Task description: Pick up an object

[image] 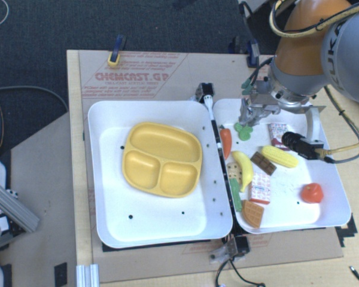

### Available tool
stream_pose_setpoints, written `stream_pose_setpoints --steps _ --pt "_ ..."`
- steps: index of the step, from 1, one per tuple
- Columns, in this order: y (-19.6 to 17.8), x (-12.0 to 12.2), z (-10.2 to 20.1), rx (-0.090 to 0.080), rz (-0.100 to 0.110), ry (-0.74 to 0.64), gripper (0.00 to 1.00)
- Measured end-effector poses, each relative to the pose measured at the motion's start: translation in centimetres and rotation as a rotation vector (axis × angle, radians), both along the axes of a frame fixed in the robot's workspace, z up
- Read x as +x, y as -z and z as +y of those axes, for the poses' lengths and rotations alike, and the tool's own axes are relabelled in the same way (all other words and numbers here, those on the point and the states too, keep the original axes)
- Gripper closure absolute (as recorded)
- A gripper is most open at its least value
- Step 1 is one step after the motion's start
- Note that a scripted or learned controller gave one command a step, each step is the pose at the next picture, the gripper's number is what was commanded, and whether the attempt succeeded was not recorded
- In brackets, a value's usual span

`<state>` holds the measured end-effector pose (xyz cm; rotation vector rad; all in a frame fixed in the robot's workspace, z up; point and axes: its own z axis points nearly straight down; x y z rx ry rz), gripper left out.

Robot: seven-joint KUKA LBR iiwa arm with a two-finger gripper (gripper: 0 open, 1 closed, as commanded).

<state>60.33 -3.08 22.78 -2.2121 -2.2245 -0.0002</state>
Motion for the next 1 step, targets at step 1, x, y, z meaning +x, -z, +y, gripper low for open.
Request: stream_pose_setpoints --steps 1 --pt "1.00 -1.34 4.67 -0.001 0.002 0.001 1.00"
